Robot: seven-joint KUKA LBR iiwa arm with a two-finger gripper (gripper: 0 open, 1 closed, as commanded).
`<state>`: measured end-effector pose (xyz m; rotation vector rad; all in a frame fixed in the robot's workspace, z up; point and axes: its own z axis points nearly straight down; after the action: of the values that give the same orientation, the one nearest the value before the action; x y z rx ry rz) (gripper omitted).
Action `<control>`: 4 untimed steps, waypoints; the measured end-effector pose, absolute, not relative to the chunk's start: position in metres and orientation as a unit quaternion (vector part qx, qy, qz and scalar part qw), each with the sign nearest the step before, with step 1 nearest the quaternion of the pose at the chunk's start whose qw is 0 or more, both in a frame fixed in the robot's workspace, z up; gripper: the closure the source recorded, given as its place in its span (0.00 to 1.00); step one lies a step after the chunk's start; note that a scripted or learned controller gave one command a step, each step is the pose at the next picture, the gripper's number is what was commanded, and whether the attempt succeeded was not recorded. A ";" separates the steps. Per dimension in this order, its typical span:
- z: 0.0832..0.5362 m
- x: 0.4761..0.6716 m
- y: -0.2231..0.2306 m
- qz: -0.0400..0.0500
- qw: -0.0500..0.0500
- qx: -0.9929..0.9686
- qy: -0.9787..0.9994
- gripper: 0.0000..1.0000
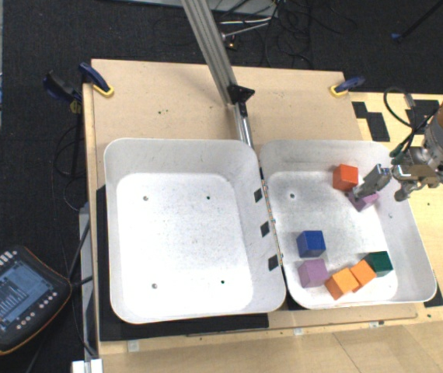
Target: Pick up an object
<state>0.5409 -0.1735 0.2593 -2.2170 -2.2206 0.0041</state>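
Note:
My gripper (382,186) reaches in from the right over the right bin (408,243), near its far right wall. A small purple block (364,201) lies right at its lower left tip, touching or nearly touching it. I cannot tell whether the block is held. An orange cube (346,176) sits just left of the gripper. Toward the front of the same bin lie a blue cube (310,243), a purple cube (312,273), an orange block (343,280) and a green block (379,264).
The left bin (120,208) stands beside the right one, their walls meeting mid-bench. A slanted metal pole (214,49) comes down behind the bins. Clamps (97,80) grip the board's far corners. A teach pendant (8,298) lies at lower left.

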 end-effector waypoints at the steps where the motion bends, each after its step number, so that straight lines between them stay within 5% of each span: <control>1: 0.262 0.542 -0.173 0.000 0.000 -0.707 -0.707 0.00; 4: 0.127 0.552 -0.175 0.001 0.002 -0.707 -0.707 0.00</control>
<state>0.5521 -0.1749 0.1274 -2.2201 -2.2179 0.0038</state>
